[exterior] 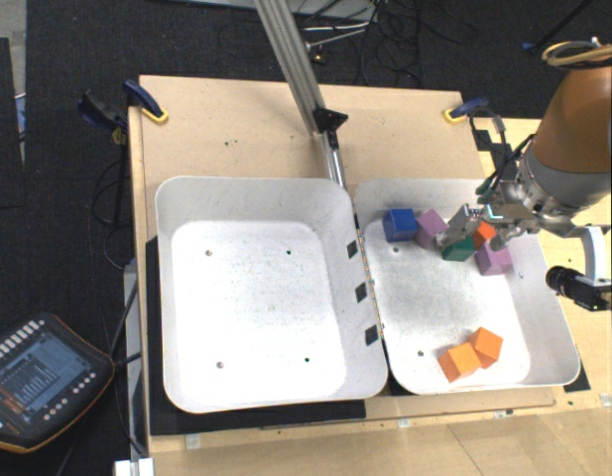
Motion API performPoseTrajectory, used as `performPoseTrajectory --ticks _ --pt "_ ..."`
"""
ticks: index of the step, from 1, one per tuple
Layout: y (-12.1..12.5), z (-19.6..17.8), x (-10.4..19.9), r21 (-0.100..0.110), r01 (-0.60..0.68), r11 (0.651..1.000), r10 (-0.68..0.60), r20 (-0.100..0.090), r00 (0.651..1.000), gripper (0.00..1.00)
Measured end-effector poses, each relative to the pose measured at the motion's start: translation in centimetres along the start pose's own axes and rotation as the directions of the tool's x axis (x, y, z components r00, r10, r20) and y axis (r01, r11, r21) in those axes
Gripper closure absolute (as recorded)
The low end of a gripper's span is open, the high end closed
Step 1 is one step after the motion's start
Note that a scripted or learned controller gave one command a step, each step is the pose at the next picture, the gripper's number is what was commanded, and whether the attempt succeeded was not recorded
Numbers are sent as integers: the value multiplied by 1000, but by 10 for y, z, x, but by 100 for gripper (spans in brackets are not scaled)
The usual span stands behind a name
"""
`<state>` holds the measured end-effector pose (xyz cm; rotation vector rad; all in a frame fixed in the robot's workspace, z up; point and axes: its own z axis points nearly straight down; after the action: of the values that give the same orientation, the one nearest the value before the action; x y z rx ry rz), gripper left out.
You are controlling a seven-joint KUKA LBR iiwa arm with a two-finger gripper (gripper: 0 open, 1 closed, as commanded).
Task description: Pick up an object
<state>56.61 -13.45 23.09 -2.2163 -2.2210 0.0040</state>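
Observation:
My gripper (474, 224) hangs low over the upper part of the right bin (544, 305), in the middle of a cluster of blocks. A green block (458, 250) lies just below and left of it. A small orange block (485, 234) sits right against it, partly hidden by the gripper body. One purple block (431, 227) is to its left, with a blue block (399, 224) beside that. Another purple block (495, 260) lies below and right of it. Two orange blocks (459, 362) (488, 345) rest near the bin's front edge.
The left bin (177, 266) stands beside the right one, with a dividing rim (370, 305) between them. A metal pole (291, 48) slants in from the top to the bins' back edge. A teach pendant (38, 375) lies off the bench at the lower left.

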Motion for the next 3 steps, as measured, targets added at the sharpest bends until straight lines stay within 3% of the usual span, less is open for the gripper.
performPoseTrajectory --ticks 1,3 --pt "0 -2 0 -3 -2 1000 2 1 1000 0" --pt "-1 87 0 1 -3 1000 3 0 1000 0"
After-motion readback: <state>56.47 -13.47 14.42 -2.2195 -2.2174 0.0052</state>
